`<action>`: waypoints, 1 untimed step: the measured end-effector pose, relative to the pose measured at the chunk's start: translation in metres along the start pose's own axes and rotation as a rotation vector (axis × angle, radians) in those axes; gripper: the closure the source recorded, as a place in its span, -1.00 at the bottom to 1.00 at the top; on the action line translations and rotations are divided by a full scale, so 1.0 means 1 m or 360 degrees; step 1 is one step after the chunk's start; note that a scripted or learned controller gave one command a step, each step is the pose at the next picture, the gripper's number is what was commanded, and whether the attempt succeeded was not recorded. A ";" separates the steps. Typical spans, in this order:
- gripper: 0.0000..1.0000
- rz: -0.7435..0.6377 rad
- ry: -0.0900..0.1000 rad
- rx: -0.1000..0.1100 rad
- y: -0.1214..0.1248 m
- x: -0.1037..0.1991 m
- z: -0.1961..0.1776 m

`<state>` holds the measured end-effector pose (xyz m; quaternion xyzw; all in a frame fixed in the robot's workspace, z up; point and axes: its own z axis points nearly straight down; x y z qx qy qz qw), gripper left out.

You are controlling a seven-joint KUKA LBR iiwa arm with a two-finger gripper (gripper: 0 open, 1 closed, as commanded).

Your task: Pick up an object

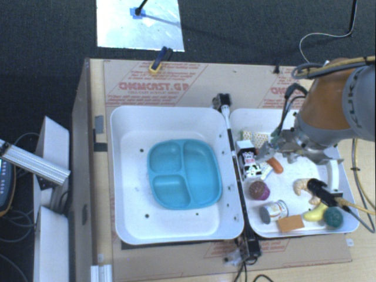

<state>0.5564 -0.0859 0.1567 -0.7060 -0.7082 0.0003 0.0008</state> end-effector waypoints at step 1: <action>-1.00 0.0003 0.0000 -0.0002 -0.037 -0.001 0.046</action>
